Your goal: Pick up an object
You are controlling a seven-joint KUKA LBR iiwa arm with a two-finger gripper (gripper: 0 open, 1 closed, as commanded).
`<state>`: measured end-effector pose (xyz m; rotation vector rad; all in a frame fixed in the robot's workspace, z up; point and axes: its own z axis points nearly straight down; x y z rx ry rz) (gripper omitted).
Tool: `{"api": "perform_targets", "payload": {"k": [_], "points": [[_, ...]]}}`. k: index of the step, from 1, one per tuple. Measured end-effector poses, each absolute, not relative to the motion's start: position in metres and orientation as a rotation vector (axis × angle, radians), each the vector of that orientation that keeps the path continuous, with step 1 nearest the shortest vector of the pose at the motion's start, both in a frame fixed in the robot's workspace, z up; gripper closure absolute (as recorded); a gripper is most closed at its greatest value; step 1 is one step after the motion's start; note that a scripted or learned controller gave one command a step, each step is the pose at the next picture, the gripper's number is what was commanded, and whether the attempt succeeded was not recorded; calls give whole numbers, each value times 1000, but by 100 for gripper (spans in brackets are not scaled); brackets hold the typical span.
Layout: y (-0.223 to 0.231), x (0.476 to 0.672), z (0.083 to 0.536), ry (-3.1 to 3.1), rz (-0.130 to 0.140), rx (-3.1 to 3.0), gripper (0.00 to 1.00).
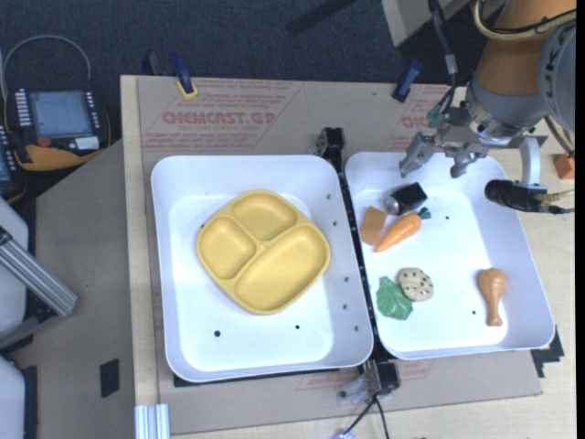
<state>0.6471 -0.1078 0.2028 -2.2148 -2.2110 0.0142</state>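
On the bench, the left bin point(174, 273) holds a yellow divided plate point(263, 250) with 3 compartments, lying near the bin's middle and turned at a slant. A black clamp point(331, 141) sits at the far end of the seam where the 2 bins meet.

In the right bin point(526, 273), an orange wedge-shaped piece point(372, 225) lies closest to the seam, touching the toy carrot point(399, 231), which points down toward the left. A small black block point(406, 196) rests just beyond the carrot's leafy end. Nearer the camera, a green leaf piece point(394, 299) lies with a speckled cookie point(415, 283) overlapping its upper right edge. Well apart from these, by the bin's right wall, a toy drumstick point(493, 295) lies lengthwise with its thick end away from the camera.

The gripper point(441, 154) hangs over the far edge of the right bin, just beyond the black block. Its 2 fingers point(413, 155) are spread apart with nothing between them. The grey arm with its orange band point(521, 35) rises toward the upper right.
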Motion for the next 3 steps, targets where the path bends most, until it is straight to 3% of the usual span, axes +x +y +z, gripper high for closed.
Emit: {"api": "perform_targets", "payload": {"k": [1,3], "points": [[-108,650,211,-2221,0,-2220,0],[-114,643,85,-2217,7,-2218,0]]}}
